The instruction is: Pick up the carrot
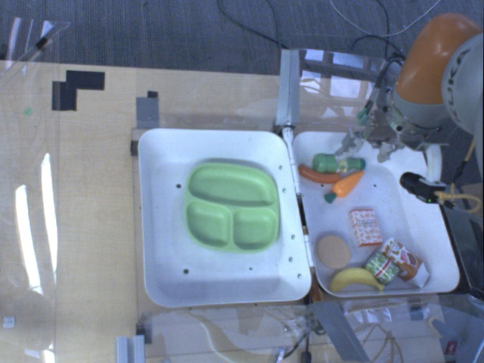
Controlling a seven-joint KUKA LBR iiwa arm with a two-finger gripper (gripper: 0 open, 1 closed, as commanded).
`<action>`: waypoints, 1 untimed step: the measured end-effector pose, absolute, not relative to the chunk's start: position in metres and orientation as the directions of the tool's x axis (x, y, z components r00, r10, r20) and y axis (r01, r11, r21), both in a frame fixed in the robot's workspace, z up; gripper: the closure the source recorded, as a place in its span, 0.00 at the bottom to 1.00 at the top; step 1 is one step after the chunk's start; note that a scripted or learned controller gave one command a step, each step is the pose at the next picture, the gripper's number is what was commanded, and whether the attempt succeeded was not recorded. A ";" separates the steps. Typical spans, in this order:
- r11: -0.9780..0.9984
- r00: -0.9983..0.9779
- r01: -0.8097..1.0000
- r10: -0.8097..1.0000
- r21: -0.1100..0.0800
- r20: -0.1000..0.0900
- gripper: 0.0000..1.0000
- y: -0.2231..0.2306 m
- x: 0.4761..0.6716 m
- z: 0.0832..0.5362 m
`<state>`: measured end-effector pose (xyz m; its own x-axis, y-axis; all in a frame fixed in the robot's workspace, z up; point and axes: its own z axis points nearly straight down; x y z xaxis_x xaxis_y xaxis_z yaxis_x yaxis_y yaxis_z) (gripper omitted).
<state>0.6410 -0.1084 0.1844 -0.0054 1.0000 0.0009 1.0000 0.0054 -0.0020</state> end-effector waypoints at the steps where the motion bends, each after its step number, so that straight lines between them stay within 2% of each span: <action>1: 0.129 -0.129 0.992 0.992 0.008 -0.001 0.00 -0.115 0.625 0.087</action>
<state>0.6250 -0.1146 0.0867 -0.1292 0.9916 -0.0008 0.9916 0.1292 0.0081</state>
